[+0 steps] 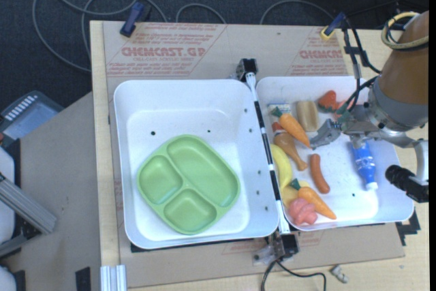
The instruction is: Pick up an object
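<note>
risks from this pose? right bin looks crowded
1. The gripper sits low among close-packed toy food: a carrot, a sausage and a bread piece. It may nudge a neighbour or catch two.
2. Items near the divider, like the banana, lie against the bin wall, likely leaving little room for a finger.

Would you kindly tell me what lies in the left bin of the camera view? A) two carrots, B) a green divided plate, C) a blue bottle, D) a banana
B: the green divided plate lies alone in the left bin, while the blue bottle, banana and carrots sit in the right bin.
</note>
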`<act>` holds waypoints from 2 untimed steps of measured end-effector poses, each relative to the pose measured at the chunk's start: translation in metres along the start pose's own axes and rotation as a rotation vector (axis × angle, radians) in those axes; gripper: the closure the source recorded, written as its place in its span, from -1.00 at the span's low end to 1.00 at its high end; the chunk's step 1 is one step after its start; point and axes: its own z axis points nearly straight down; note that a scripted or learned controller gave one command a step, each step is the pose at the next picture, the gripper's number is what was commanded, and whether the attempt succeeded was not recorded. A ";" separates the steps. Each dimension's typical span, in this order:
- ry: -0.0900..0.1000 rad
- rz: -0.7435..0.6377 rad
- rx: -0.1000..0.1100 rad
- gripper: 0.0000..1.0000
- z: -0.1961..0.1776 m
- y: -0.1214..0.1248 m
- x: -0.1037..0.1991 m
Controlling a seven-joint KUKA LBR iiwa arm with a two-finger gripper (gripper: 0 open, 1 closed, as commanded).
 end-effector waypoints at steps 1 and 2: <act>0.000 0.001 0.002 -1.00 0.075 -0.005 -0.013; 0.000 0.001 0.001 -1.00 0.139 0.010 -0.011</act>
